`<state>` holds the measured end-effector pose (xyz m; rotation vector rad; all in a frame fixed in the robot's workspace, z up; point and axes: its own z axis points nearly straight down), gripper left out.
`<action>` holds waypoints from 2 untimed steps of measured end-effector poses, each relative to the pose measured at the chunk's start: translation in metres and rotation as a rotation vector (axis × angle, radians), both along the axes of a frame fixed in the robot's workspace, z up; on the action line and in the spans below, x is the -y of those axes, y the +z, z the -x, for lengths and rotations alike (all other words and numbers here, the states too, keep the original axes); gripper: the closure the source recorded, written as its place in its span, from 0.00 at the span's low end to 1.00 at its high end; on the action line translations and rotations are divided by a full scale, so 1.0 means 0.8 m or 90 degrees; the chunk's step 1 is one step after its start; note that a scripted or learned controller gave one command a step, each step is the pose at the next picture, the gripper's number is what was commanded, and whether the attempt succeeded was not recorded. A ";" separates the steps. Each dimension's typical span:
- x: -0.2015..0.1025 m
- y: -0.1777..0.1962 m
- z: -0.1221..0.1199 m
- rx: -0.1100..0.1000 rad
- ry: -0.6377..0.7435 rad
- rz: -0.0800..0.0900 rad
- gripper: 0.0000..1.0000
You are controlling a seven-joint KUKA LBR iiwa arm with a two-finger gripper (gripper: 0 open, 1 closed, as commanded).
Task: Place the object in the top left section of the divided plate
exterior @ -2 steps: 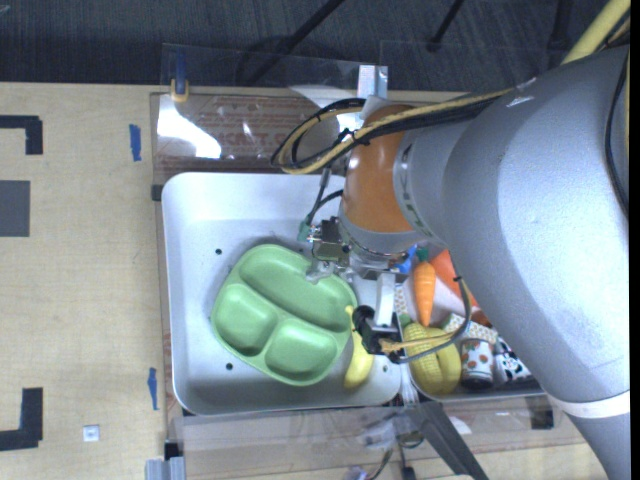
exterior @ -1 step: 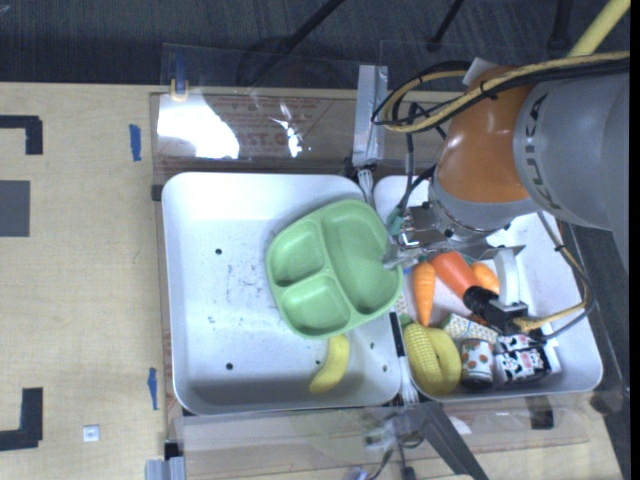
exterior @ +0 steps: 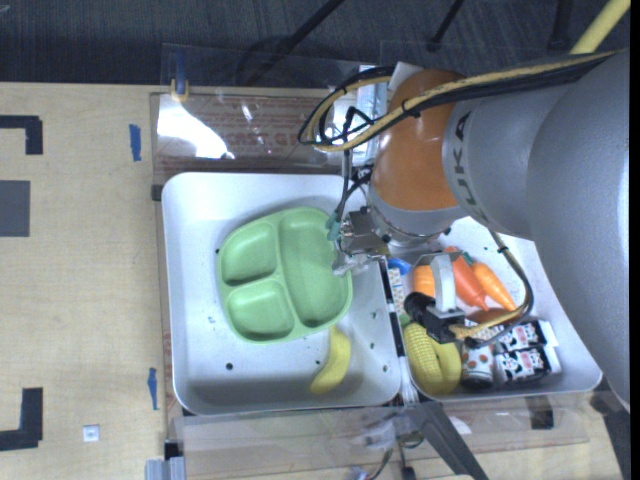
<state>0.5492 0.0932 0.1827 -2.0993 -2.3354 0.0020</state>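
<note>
Green plastic marks the plate (exterior: 283,276), lying in the left bin (exterior: 190,298) with three sections. My gripper (exterior: 350,251) hangs over the plate's right rim, near the wall between the bins; whether it is open, closed or carrying anything I cannot tell from the camera view.

Which object is meant is uncertain. Nearest candidate: a yellow banana (exterior: 334,361), resting on the left bin's floor just below the plate's lower rim, apart from my gripper. Its long axis runs roughly up-down in the view with a slight lean, curved, lower end toward the bin's front wall. I judge it light, probably a smooth toy skin, somewhat slippery and rounded. Recommended grasp: across the mid-body, closing at right angles to the long axis.

Right bin (exterior: 572,368) contents: corn (exterior: 432,358), carrot (exterior: 480,280) and a small black-and-white carton (exterior: 520,353), crowded together.

Target section: upper-left of the plate, clear of objects.
</note>
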 end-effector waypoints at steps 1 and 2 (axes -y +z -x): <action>-0.084 -0.085 -0.059 0.002 0.088 0.000 1.00; -0.067 -0.110 -0.077 0.010 0.374 0.000 1.00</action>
